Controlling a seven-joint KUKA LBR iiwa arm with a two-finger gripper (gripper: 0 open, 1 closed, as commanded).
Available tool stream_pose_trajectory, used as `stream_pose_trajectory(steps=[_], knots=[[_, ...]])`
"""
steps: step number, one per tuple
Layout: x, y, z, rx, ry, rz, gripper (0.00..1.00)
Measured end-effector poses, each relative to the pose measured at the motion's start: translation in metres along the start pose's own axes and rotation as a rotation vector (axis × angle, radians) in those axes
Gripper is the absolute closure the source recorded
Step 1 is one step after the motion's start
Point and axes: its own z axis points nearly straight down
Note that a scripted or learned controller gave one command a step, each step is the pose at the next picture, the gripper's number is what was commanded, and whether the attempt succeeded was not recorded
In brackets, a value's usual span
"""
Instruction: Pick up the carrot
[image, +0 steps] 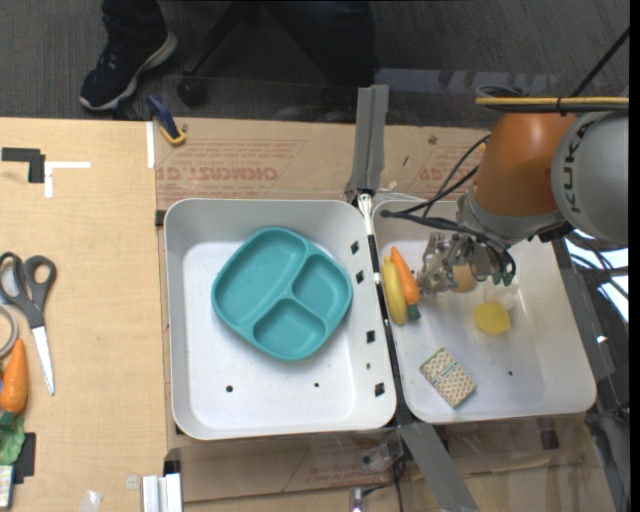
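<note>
Right beside the carrot (401, 270) lies a banana (395, 295), touching.

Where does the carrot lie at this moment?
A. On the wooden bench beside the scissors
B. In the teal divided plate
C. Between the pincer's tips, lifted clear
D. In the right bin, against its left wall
D: the carrot lies in the right bin, along its left wall beside a yellow piece, left of the pincer.

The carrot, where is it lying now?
The carrot lies in the right bin, against its left wall, touching a yellow banana-like piece, just left of the hand.
</note>
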Motion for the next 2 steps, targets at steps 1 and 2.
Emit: stream_pose_trajectory(steps=[1, 2], knots=[[0.0306, 0.0093, -0.1771, -0.001, 0.001, 0.059, 1.00], [0.0306, 0.0094, -0.1769, -0.001, 0.002, 0.059, 0.00]])
